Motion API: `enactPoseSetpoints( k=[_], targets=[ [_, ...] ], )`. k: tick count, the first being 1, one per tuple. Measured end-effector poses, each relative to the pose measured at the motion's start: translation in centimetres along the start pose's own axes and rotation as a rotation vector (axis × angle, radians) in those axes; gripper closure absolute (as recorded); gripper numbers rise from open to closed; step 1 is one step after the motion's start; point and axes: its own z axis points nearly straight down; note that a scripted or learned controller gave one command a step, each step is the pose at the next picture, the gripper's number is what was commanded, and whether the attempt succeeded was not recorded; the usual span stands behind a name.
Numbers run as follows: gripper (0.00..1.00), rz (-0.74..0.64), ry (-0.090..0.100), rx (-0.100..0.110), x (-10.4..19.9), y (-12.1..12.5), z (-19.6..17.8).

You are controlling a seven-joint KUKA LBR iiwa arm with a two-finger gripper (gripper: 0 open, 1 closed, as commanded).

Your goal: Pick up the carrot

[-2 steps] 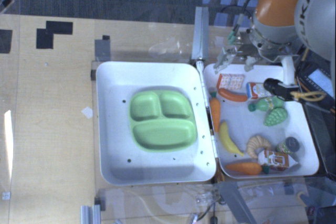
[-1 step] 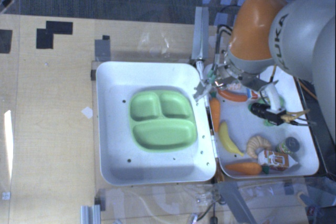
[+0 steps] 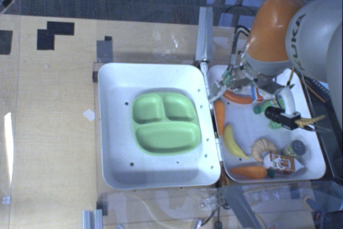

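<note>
We are hovering the hand [image 3: 231,79] over the far left corner of the right bin [image 3: 317,164], low under the grey arm and its orange band, and we cannot tell how it is set, since the wrist is hiding it. The carrot [image 3: 219,117] is lying along that bin's left wall, its top just near the hand, with a banana [image 3: 234,142] just beside it toward the middle. Another orange piece [image 3: 248,171] is sitting by the near wall, and a red-orange one [image 3: 238,97] is lying close under the hand; either could be mistaken for the target. We are judging this as the approach step, with nothing yet lifted. The next move is calling for a descent squarely over the carrot, staying off the wall and the banana. A small carton [image 3: 282,163] near a croissant [image 3: 263,148] is carrying print too small to read, and the letters on the arm's grey shell are cut off. The left bin [image 3: 115,169] is holding a green divided plate [image 3: 166,122].
</note>
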Motion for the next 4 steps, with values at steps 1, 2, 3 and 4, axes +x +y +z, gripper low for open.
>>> enactPoseSetpoints(
  k=[1, 2, 3, 4],
  targets=[
    [0.00, -0.017, -0.001, -0.002, -1.9, -0.3, -0.1],
    [0.00, -0.026, 0.000, 0.001, 0.0, -1.5, 0.0],
    [0.00, 0.005, 0.000, 0.000, -0.4, -1.7, 0.0],
    [0.00, 0.018, 0.000, 0.001, 1.0, -5.1, 0.0]
  ],
)
